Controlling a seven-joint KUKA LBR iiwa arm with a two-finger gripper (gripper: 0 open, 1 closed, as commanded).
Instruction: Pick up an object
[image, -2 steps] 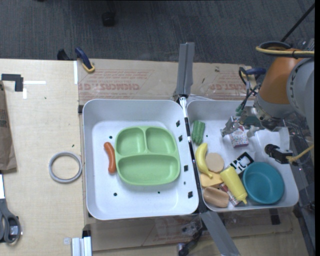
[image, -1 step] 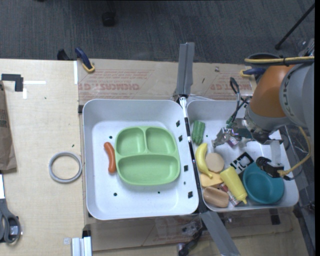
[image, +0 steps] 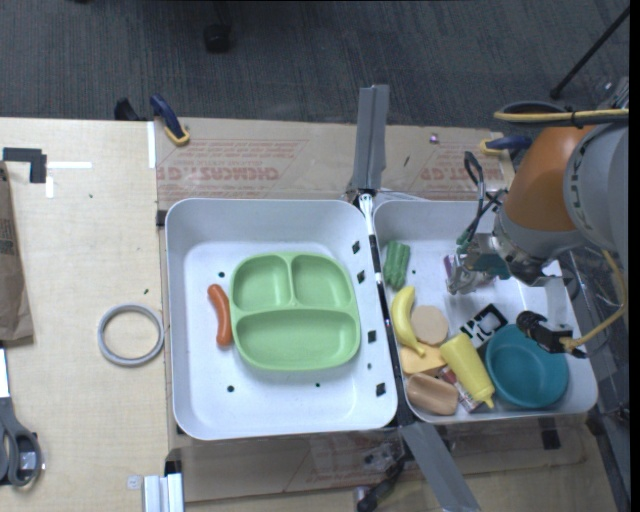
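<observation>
Arm: reaches in from the right; the orange band sits over the far right of the right bin (image: 590, 400).
Gripper (image: 462, 281): hangs over a bare patch of the right bin's floor, toward the back; nothing is seen between its tips. How far it is open cannot be told at this slant.
Candidates, right bin: a green cucumber-like piece (image: 398, 264) by the divider; a banana (image: 403, 318) just in front of it; a tan disc (image: 431, 325) touching the banana; a yellow bottle (image: 468, 369); a brown bread-like piece (image: 432, 396) at the front; a teal bowl (image: 527, 366) at the front right.
Left bin (image: 190, 300): a green divided plate (image: 296, 310) and a small sausage (image: 220, 314) beside it, well apart from the gripper.
Step in hand: judged to be the approach; no grasp is made yet.
Nearest targets: the green piece and the banana, both near the gripper, toward the divider.
Advice: one lone item is best chosen. The green piece lies apart from its neighbours; the fingers should be set across its narrow width and centred before descent.
Risk: the front cluster is crowded, so a neighbour could be nudged or caught. The divider wall may block a finger.
</observation>
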